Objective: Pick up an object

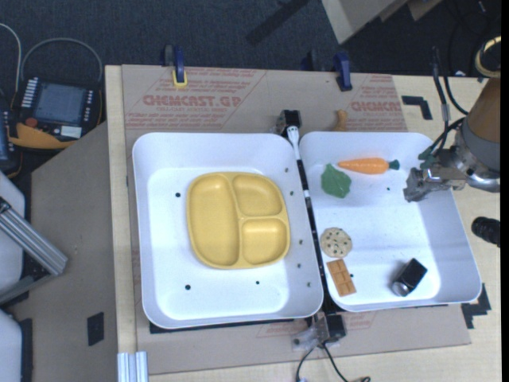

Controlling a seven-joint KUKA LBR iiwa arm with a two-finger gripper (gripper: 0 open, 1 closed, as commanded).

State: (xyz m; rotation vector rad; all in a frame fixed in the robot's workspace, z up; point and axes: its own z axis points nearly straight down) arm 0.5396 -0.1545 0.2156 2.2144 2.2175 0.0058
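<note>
The gripper (419,186) hung at the right bin's (445,245) far right edge, just right of the carrot (364,165), probably lining up on it, its jaw state impossible to tell and nothing visibly held.

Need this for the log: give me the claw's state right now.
Claw: over the right bin's far right side, just right of the carrot; nothing seen between its fingers; open or shut cannot be told.
</note>
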